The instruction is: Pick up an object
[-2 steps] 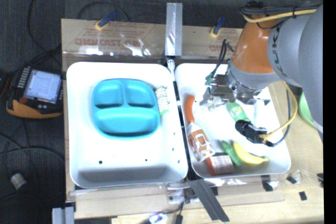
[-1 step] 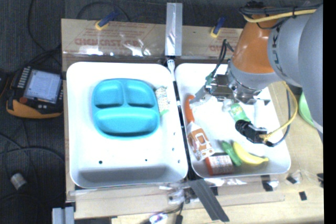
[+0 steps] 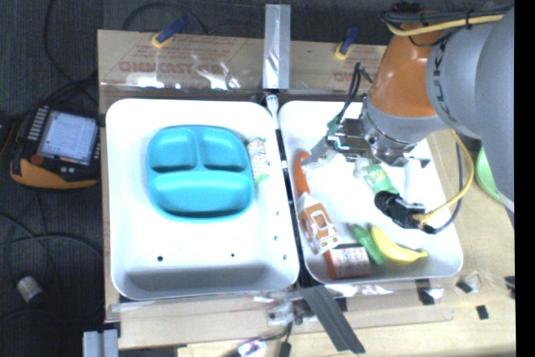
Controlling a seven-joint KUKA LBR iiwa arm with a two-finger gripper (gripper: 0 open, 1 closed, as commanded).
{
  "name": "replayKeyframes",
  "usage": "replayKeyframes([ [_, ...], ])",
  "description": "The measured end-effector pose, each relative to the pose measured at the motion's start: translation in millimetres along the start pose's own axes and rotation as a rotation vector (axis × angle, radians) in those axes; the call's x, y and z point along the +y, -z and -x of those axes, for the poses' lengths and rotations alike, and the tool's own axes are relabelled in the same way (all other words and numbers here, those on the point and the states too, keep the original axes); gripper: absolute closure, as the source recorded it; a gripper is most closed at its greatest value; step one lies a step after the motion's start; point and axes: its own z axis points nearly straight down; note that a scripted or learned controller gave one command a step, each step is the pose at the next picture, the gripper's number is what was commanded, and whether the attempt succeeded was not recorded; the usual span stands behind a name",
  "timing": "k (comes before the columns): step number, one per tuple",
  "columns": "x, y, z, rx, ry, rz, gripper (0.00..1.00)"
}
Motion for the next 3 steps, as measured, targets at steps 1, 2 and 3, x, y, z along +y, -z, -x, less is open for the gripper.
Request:
replayKeyframes([
  [1,-78.7,2.7,-21.9,-0.002,-0.058,0.001,0.00],
  [2,-73.6,-8.3,39.0,-0.003,-0.073,0.002,0.00],
  [3,-82.2,-8.9,-66.2,-0.001,-0.347,0.001,0.00],
])
